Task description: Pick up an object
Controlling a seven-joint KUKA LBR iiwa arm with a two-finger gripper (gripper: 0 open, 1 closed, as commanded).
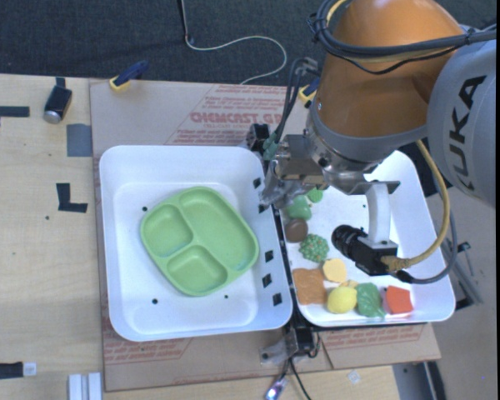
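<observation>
Two white bins sit side by side on the counter point(33, 223). The left bin point(121, 173) holds one green divided plate point(200, 240), with bare floor all around it. The right bin point(425, 215) holds a cluster of small toy foods point(333, 277), about eight, crowded along its near edge. The hand point(287, 182) hangs over the shared rim; whether it is open, I cannot tell.

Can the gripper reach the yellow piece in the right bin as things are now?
Probably yes. The yellow piece lies uncovered near the front of the right bin, though an orange piece and a green piece crowd it. The gripper hangs over the same bin.
</observation>
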